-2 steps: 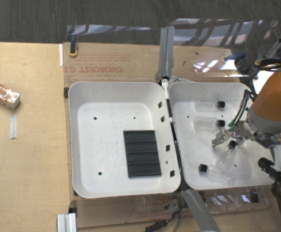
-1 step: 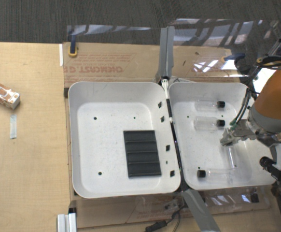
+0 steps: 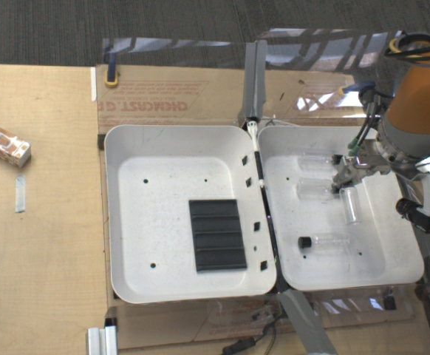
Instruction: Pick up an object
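Our gripper (image 3: 343, 182) hangs low over the right bin (image 3: 392, 272), but we cannot tell its finger state. A clear tube (image 3: 350, 204) lies just below it, another (image 3: 326, 240) nearer us. We should centre over one before closing.

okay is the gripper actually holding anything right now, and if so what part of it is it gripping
It cannot be told. The gripper is low in the right bin, right beside the clear tubes, but nothing is plainly seen held.
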Robot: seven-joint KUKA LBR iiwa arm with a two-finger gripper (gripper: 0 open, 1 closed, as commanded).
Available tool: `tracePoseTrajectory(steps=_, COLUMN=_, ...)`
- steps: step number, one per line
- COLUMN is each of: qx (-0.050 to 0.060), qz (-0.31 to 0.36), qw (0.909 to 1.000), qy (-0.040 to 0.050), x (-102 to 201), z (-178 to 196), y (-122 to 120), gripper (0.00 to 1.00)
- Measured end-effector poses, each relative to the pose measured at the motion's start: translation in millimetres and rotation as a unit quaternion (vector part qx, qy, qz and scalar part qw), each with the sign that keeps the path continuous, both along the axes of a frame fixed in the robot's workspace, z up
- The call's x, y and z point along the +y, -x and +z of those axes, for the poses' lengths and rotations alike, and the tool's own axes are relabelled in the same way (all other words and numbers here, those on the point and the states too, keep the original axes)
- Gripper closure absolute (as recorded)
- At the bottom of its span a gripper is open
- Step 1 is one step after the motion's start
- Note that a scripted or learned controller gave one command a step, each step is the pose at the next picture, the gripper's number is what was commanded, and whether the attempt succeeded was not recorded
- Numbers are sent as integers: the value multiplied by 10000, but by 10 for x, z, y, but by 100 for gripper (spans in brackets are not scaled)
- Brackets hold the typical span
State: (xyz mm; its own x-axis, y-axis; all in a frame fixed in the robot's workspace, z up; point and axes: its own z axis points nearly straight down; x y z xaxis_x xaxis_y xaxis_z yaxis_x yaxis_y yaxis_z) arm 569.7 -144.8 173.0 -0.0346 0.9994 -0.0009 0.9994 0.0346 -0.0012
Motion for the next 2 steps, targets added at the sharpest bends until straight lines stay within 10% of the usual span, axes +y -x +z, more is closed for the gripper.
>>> tracePoseTrajectory(steps=1, qx=-2, qz=434, qw=9991, qy=5, x=323, z=88, y=-822, gripper=100)
tracePoseTrajectory(steps=2, qx=-5, qz=486, qw=9988, qy=5, x=665, z=526, y=-892, gripper=100)
